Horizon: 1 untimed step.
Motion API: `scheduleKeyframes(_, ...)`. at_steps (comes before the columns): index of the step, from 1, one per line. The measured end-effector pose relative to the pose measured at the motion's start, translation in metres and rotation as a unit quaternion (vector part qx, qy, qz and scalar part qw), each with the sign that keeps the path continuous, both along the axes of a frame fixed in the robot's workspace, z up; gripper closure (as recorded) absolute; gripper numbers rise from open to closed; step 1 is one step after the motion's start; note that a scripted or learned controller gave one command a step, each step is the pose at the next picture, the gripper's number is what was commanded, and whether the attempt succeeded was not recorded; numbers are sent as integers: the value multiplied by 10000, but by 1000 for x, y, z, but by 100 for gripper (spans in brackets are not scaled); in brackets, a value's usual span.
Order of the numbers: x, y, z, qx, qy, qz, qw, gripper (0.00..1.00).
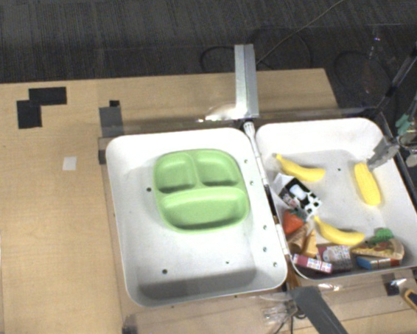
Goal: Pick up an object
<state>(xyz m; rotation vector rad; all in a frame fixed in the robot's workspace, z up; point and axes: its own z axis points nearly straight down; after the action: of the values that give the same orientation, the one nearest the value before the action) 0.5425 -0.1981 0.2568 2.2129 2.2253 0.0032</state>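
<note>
On the wooden bench [46, 239], seen from the overhead camera, two shallow white bins sit side by side. The left bin [143, 281] holds a green moulded plastic tray with three compartments [199, 188]. The right bin [338, 135] holds three yellow bananas: one near the divider [301, 168], one by the right wall [366, 184], one lower down [339, 233], beside packaged clutter along the front edge [351, 255]. The gripper [385, 153] reaches over the right rim, just above the right-hand banana; its state cannot be told.
</note>
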Motion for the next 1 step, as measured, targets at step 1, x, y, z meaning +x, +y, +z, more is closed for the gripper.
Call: scheduleKeyframes(1,13,60,-129,6,-4,-604,9982,0)
